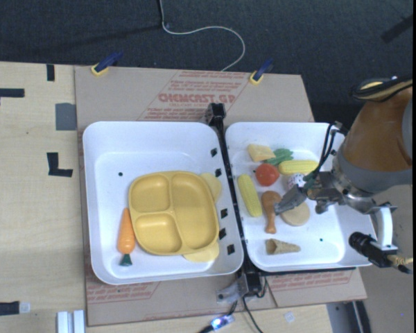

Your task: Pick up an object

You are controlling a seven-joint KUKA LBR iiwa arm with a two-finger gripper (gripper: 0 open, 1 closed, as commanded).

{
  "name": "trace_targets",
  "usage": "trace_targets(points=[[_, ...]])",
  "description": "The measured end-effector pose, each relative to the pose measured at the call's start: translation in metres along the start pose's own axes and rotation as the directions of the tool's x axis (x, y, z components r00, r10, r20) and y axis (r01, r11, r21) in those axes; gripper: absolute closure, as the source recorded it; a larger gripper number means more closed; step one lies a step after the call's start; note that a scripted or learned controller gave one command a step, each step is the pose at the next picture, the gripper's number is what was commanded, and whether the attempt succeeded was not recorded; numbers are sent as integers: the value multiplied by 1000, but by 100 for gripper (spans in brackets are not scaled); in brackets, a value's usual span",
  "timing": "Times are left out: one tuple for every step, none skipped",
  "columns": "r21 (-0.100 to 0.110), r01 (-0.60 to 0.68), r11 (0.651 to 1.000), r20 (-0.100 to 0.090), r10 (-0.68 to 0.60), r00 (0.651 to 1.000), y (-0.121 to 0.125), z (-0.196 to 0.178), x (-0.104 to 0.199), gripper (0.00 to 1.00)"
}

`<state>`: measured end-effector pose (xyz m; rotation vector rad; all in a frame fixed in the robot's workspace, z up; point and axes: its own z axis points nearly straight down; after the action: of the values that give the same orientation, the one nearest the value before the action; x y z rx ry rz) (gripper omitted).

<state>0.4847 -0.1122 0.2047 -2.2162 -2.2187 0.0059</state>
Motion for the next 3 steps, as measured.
trace_targets(points=[[0,0,1000,0,0,1000,9,51,4,0],[-1,0,1000,0,0,1000,9,94,8,0],[-3,0,1000,1,0,1000,9,121,9,0]])
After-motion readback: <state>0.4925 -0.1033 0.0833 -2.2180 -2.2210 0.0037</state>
